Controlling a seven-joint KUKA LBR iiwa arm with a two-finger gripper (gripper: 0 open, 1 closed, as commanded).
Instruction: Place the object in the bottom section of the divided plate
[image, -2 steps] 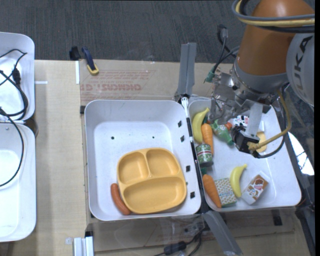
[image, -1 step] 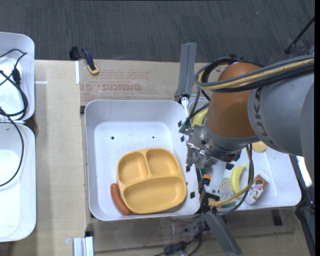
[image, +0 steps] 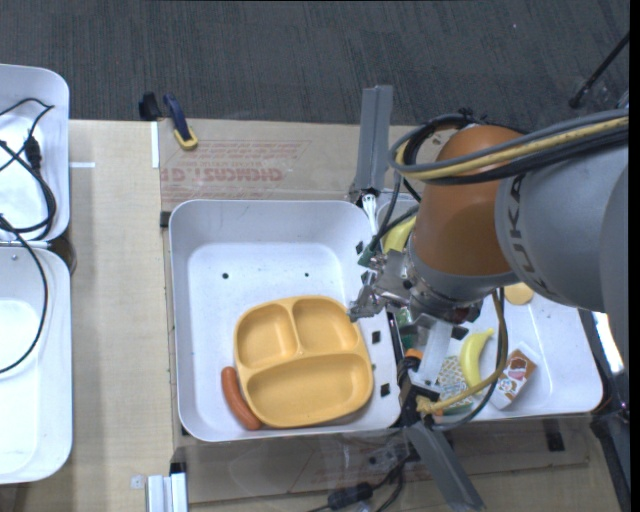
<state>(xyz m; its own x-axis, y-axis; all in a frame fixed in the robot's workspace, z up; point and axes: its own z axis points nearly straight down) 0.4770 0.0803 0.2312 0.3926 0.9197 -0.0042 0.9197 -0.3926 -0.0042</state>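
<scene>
A yellow divided plate lies in the left bin, toward its front. It has two small sections at the back and one wide bottom section, which is bare. A reddish sausage lies on the bin floor against the plate's front left rim. My gripper hangs under the orange-banded wrist, over the wall between the two bins, just right of the plate. The wrist and cables hide what is below it.
The right bin holds a banana, a small printed carton, a yellow-green item at the back and a pale round piece. Yellow cables loop near the front wall.
</scene>
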